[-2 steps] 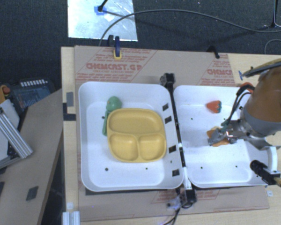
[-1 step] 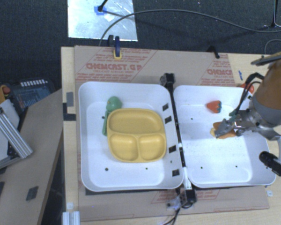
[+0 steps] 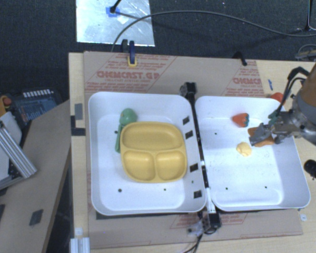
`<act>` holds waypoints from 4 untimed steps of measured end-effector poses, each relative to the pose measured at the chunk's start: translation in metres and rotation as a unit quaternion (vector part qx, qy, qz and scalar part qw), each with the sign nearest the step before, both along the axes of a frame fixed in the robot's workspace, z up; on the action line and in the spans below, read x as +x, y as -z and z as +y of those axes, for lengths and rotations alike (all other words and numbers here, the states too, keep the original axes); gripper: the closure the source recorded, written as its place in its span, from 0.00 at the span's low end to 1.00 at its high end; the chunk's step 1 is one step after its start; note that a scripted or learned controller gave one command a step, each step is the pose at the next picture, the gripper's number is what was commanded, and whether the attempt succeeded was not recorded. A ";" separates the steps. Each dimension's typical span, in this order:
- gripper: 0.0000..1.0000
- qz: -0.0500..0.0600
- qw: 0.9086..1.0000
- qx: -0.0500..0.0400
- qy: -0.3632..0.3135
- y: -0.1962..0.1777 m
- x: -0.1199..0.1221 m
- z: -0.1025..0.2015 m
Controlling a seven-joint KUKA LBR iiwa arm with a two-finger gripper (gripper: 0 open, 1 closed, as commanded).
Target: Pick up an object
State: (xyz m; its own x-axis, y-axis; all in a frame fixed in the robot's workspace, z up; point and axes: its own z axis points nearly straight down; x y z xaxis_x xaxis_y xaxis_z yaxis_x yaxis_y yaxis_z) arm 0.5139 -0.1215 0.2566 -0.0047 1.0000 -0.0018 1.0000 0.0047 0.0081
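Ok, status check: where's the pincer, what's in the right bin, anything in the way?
Pincer low over right white bin, something orange at its tips, grip unconfirmed. Small pale yellow lump just left-below. Red-orange pepper-shaped toy further up-left. Nothing between.

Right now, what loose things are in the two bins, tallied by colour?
Yellow: 2, the divided tray and a small lump
Green: 1, a spoon tucked beside the tray
Red-orange: 1, a piece in the right bin
Total: 4
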 end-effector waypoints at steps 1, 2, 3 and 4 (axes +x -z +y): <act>1.00 0.003 1.000 0.001 -0.002 0.009 -0.001 0.047; 1.00 0.003 1.000 0.002 -0.003 0.004 0.009 0.102; 1.00 0.003 1.000 0.002 -0.003 0.002 0.017 0.162; 1.00 0.004 1.000 0.001 -0.001 0.011 0.017 0.204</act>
